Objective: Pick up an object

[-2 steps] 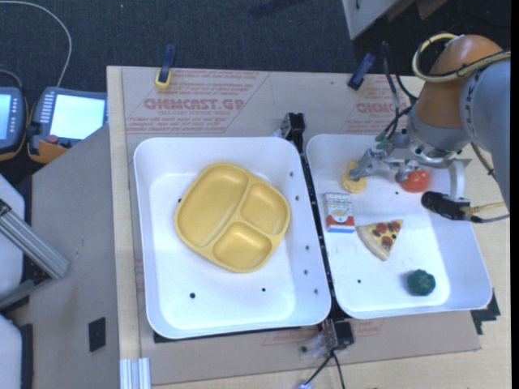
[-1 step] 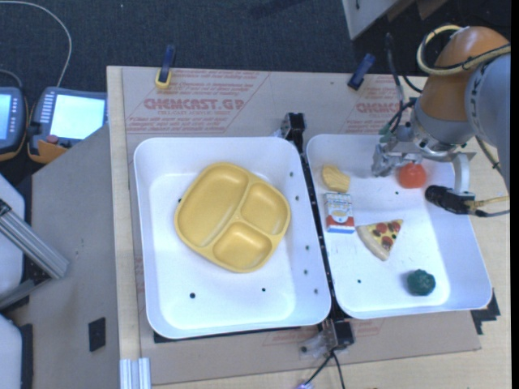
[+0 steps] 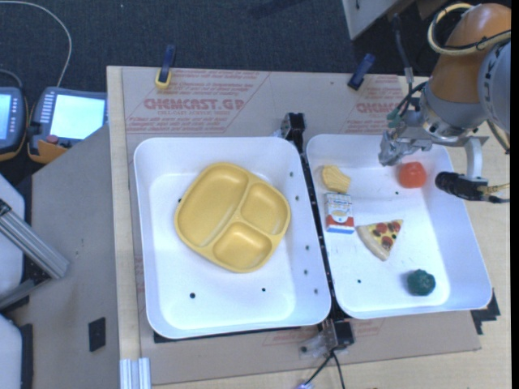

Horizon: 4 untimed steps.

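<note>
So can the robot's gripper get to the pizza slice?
Probably yes. The gripper hangs over the right bin, beside the red ball, and the pizza slice lies in the open with nothing on it.

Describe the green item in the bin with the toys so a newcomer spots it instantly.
Go to the right bin, the one without the yellow tray. In its near right corner lies a small dark green lumpy toy, below the pizza slice. It is the sole green item, lying apart from the others.
</note>
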Available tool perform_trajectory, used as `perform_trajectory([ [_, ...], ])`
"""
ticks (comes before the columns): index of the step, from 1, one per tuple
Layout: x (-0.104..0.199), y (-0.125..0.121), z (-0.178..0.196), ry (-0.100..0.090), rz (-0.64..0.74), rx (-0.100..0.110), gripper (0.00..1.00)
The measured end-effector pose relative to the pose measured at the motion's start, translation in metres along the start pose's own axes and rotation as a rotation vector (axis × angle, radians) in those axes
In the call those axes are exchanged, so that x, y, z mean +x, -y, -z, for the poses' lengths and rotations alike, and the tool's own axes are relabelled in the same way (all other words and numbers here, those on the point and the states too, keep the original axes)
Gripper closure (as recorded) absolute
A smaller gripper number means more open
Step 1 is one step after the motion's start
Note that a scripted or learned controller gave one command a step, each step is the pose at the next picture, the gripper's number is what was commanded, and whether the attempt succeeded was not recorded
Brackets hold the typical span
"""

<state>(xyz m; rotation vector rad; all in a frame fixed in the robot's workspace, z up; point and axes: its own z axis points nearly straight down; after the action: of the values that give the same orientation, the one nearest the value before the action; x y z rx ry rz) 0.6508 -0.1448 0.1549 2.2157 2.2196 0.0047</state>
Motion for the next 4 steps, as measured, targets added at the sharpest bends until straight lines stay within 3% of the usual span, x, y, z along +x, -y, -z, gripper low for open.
perform_trajectory([
  [1, 0.003, -0.011, 0.050, 0.000, 0.000, -0.001, 1.00],
  [2, 0.003, -0.012, 0.054, -0.001, -0.001, 0.003, 1.00],
  [4, 0.108, 0.019, 0.063, -0.004, 0.004, 0.009, 1.00],
])
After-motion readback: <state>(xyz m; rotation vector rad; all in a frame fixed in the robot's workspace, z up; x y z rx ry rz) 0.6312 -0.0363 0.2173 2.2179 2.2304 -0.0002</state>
